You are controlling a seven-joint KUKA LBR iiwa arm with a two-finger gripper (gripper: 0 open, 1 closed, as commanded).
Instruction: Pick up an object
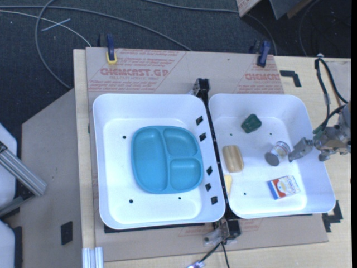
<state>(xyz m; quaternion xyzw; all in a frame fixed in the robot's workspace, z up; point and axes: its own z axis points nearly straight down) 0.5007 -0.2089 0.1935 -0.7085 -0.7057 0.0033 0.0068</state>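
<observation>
The right bin point(312, 197) holds several small objects. A dark green lump point(251, 123) lies toward the back. At the left side rests a tan, bread-like block point(233, 158), with a thin yellow piece point(228, 183) just below it. A small silver and grey cup-like item point(276, 152) sits mid-bin. Near the front lies a little blue, white and red box point(283, 186). My gripper point(312, 148) hovers at the bin's right rim, just right of the silver item and apart from it. I see nothing held in it.
The left bin point(111, 200) carries a blue divided plate point(167, 159). A black clip strip point(204, 144) runs between the bins. Clamps point(111, 48) hold the cardboard at the back. Cables point(329, 88) hang by the arm at the right.
</observation>
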